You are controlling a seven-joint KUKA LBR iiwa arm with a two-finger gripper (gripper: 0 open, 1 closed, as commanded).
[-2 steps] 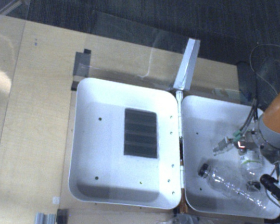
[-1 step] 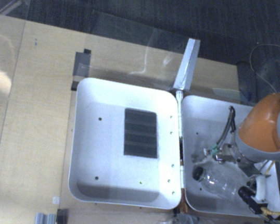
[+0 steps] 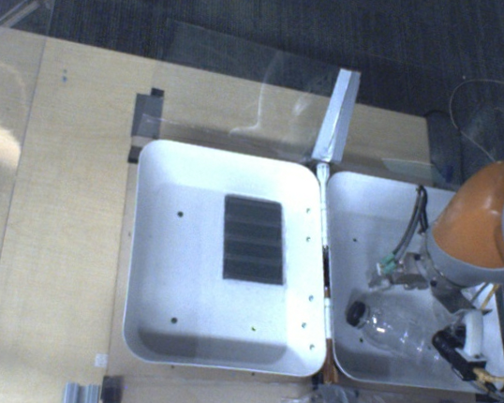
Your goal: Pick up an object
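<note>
- Camera view from above has the arm [image 3: 490, 224] reaching over the right bin [image 3: 356, 260], with its gripper [image 3: 402, 275] low over the bin floor.
- Lying on its side in that bin is a clear plastic bottle [image 3: 389, 327] with a dark cap pointing left.
- From where I stand, the bottle looks light, thin-walled and slick, likely to roll or squash; the middle of its body seems the safest hold.
- Bottle sits just below and beside the gripper, not between its fingers.
- Whether those fingers are spread or closed, I cannot tell.
</note>
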